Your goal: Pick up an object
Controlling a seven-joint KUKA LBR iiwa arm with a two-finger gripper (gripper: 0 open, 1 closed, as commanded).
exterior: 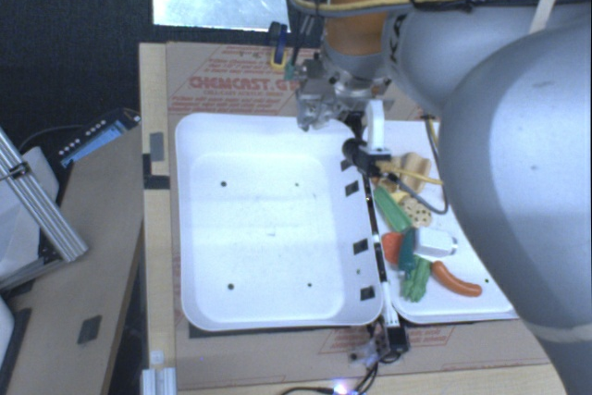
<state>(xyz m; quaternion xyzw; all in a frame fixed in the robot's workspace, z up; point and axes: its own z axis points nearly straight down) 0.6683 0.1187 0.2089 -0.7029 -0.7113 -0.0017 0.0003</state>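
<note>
Beside the divider (370,227), toys (414,245) crowd the right bin (495,305).

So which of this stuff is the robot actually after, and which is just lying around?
For the job: gripper; pile of small objects in the right bin, including an orange carrot-like piece.

Lying about: left bin; cardboard sheet; metal rail.

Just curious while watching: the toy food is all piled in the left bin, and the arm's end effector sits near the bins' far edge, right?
Not quite. The camera view shows the toy food piled in the right bin, not the left bin. The end effector does sit near the bins' far edge.
</note>
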